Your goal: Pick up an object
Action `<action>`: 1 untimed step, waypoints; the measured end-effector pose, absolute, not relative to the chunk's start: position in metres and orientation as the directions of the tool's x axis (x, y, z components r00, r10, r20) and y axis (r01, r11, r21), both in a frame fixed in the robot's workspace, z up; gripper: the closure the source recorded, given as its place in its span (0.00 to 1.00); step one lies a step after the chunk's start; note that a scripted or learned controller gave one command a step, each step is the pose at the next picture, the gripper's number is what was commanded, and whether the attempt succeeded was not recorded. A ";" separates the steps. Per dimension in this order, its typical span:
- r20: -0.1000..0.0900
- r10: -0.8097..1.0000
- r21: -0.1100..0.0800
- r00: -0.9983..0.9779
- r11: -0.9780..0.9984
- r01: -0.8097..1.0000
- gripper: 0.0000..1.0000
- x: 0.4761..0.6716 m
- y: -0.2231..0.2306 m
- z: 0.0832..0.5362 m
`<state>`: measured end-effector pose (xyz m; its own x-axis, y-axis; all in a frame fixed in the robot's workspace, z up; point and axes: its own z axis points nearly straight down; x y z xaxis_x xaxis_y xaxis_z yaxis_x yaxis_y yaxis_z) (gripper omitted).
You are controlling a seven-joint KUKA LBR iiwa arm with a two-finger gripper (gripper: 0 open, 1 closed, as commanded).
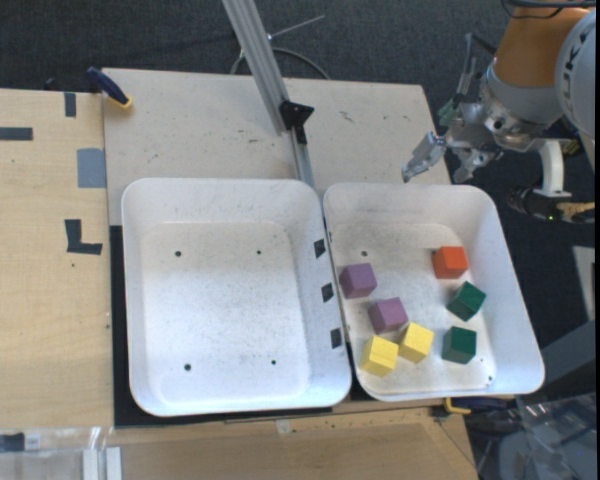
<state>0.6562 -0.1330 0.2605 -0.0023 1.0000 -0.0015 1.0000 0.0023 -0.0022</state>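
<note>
The two-finger gripper [442, 160] hangs above the far rim of the right shallow white bin [510, 258], fingers spread apart and holding nothing. The small orange block [449, 261] sits closest, a bit apart from the rest. My worry's the two yellow blocks [399, 349] touching each other, with a purple block [387, 314] right beside them: go for those and the fingers probably land on a neighbour and just shove things around.

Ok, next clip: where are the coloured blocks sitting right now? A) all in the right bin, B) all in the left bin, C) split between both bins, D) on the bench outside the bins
A: the orange block, two purple, two yellow and two green blocks all lie in the right bin, while the gripper hangs above that bin's far rim.
</note>
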 end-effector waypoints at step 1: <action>0.000 1.000 -0.012 0.004 -0.004 1.000 0.00 0.588 -0.194 0.157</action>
